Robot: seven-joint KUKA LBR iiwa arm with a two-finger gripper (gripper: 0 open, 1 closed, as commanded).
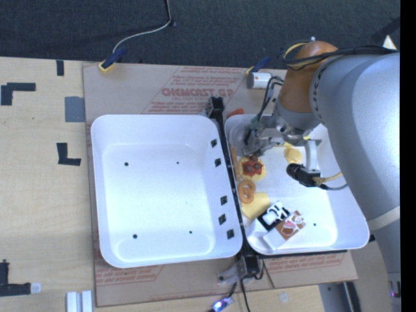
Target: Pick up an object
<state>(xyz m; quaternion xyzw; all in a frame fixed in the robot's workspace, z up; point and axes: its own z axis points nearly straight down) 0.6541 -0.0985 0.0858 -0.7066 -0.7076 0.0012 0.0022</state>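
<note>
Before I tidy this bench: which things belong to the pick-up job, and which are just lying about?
Job:
gripper
red-and-yellow piece
ring-shaped piece
yellow wedge
black-and-white card
right bin

Lying about:
left bin
yellow-and-blue cable

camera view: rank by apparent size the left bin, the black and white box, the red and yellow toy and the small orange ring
1. Left bin, by far the largest.
2. Black and white box.
3. Red and yellow toy and small orange ring look too alike to rank; the arm partly hides the toy.
</note>
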